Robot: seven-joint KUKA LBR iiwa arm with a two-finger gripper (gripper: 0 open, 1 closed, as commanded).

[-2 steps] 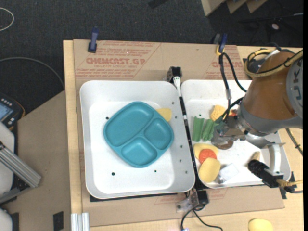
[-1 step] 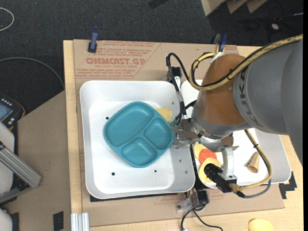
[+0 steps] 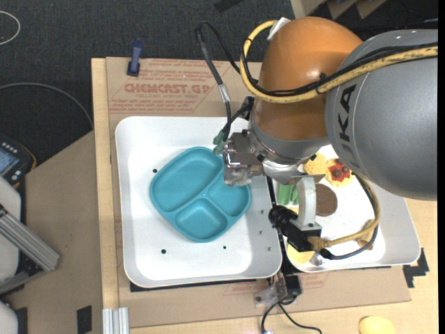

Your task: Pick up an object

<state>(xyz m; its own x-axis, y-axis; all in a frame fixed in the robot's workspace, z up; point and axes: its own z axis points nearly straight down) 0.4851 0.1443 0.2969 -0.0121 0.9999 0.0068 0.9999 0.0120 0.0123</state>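
The blue tray (image 3: 198, 202) lies flat in the left bin (image 3: 132, 186), a little right of the middle, with its three compartments facing up; I judge it the nearest thing to take, because the gripper (image 3: 236, 169) hangs just over its right rim. From my screen I cannot tell the state of the gripper; the wrist and the orange band (image 3: 306, 54) cover it from above, so I do not say it holds anything.

I think the arm stands there because the rim is the only thin part of the tray; the flat compartments give nothing to pinch.

For room, the tray has bare white floor to its left and below it; the right rim is near the wall between the bins, so a move to that side is tight. The right bin (image 3: 396, 249) has some food-like items (image 3: 330, 172), yellow, red and brown, partly hidden under the arm; a black cable (image 3: 212, 61) runs down to the wrist and could brush the rim.
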